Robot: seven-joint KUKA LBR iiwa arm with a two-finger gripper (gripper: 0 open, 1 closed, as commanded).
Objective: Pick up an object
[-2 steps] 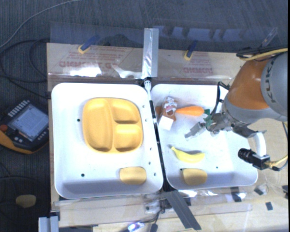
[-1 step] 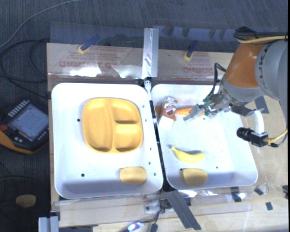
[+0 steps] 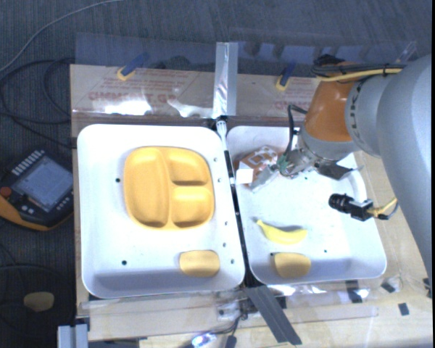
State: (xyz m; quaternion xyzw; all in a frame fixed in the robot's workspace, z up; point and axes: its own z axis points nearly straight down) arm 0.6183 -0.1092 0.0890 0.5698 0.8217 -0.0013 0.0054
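In the right white bin (image 3: 373, 256), the gripper (image 3: 286, 167), grip state unclear, is hovering by 1 stiff, slippery yellow plastic banana (image 3: 281, 232), best pinched mid-length.

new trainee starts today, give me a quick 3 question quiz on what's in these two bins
1. True or false: the yellow divided tray lies in the left bin.
2. Which bin holds the banana: A) left, B) right?
3. Fill in: the gripper is over the far part of the ____ bin.

Key: 1 true. 2 B, the right bin. 3 right.
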